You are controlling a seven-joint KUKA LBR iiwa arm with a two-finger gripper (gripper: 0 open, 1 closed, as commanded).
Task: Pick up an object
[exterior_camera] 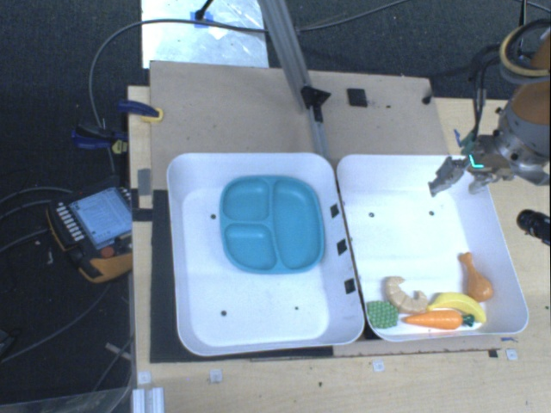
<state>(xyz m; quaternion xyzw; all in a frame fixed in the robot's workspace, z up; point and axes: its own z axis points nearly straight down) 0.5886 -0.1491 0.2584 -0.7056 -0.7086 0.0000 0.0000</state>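
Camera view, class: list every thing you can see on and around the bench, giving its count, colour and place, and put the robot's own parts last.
Bins: two, white, side by side on the bench.
Divided plate: one, blue, in the left bin.
Banana: one, yellow, near corner of the right bin.
Carrot: one, orange, in front of the banana.
Drumstick: one, orange-brown, by the right bin's right wall.
Beige piece: one, left of the banana.
Green piece: one, at the right bin's near left corner.
Handheld unit: one, orange and black, left of the bench.
Gripper: one, grey, above the right bin's far right corner.
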